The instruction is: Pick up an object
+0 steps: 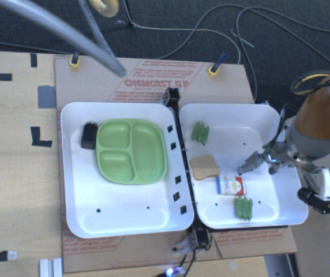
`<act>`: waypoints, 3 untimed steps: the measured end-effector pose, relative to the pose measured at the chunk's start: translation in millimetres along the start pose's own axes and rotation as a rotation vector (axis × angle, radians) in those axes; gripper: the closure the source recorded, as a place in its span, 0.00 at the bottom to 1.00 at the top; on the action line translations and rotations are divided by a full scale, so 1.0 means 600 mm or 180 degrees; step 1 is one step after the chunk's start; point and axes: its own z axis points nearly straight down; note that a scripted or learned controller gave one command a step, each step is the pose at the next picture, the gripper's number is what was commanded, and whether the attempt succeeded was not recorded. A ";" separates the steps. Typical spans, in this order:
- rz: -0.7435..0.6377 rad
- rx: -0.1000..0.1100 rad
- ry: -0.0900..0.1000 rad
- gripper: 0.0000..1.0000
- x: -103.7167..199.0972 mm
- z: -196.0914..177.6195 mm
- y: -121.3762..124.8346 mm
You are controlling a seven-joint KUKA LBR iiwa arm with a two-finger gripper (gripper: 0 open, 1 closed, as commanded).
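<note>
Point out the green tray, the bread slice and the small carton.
Green tray [132,152]: camera view, on its centre divider.
Bread slice [204,167]: camera view, on its top face.
Small carton [231,186]: camera view, on its printed face.

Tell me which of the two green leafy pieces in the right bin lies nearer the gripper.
The lower green piece, at the bin's near edge beside the small carton. The other green piece sits up by the divider, farther from the gripper.

Dark carpet floor [280,4] with loose cables [222,16] behind wooden bench [9,154].
</note>
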 end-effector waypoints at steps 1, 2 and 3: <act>0.0005 -0.0019 -0.0004 0.00 0.000 0.085 0.001; -0.0006 -0.0055 -0.0001 1.00 0.003 0.059 0.007; -0.0004 -0.0029 -0.0005 1.00 0.019 -0.020 0.005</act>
